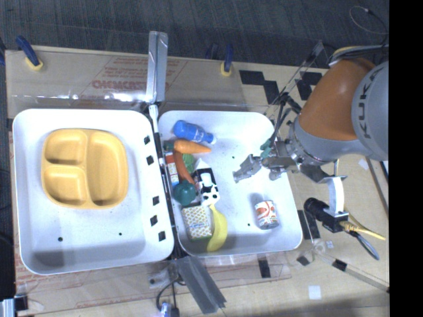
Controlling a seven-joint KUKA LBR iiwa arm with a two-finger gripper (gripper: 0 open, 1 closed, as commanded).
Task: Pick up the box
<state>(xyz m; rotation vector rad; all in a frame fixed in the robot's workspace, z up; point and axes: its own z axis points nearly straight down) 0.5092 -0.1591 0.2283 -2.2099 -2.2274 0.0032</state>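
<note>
Patterned cardboard marks the box [196,221], which lies low in the frame at the bottom left corner of the right-hand bin [281,235], touching a yellow banana [219,229] on its right and pressed close to the bin's left wall. Just above it sit a black-and-white toy [207,186] and a teal ball [185,193], then a red-labelled bottle [172,166], an orange carrot [192,147] and a blue bottle [193,133] stacked toward the upper part of that bin. A small red-and-white can [266,214] stands apart at lower right of the same bin. The hand [246,168] hovers mid-bin, well apart from the box, with nothing between its fingers; whether they are spread or closed I cannot tell at this size. The likely trouble lies in the crowding: one finger coming down beside the box could strike the banana or the wall and never seat, or it could clamp banana and box together and lose both on the lift. A descent too far up the frame might nudge the ball or toy onto the box. The left-hand bin [26,197], holding a yellow divided tray [84,167], lies beyond all this on the tabletop [264,81].
</note>
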